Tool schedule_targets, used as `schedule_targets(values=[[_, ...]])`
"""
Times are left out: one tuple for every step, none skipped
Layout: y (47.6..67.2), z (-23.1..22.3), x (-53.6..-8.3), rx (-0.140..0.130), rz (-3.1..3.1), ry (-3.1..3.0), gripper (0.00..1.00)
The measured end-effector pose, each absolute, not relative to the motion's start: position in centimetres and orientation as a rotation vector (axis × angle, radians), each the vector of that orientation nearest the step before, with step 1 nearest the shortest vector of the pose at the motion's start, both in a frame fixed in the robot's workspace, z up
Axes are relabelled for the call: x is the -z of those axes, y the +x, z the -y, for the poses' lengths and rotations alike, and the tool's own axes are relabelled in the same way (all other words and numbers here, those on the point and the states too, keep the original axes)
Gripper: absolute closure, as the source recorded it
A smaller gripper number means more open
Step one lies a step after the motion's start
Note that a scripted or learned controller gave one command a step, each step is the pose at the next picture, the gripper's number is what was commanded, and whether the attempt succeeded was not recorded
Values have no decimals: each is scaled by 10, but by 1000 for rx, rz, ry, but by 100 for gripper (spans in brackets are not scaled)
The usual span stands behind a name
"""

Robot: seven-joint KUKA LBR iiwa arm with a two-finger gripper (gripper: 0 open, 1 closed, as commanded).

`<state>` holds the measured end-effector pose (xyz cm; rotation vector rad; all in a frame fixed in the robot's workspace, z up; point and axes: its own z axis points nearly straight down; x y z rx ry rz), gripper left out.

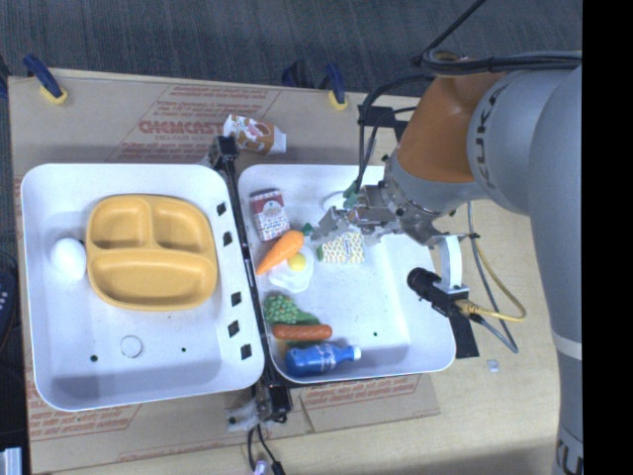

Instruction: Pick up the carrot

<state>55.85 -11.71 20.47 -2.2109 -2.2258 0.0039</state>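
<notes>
Arm [495,117] uppermost, reaching in over right bin [425,334]. Gripper [341,224] low over bin, just right of carrot [280,250], nothing seen between fingers; open or shut not resolvable. Carrot lying tilted in right bin, against fried egg [294,270]. Below carrot: green vegetable [285,310], sausage [302,332], blue bottle [318,357]. Above carrot: small can [268,213]. Left of carrot: yellow tray [151,250] in left bin [59,364].

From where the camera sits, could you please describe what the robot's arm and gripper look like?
The arm is bulky and rounded, grey with an orange band above the wrist and dark KUKA lettering. Black cables run along it, and a yellow cable loops beside it. The gripper is small, metallic.
</notes>
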Motion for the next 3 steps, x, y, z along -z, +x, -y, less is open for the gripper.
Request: schedule_targets(values=[[587, 91, -92, -3, 2059, -2370, 0], [587, 91, -101, -7, 2061, -2365, 100], [578, 85, -192, -5, 1547, -2730, 100]])
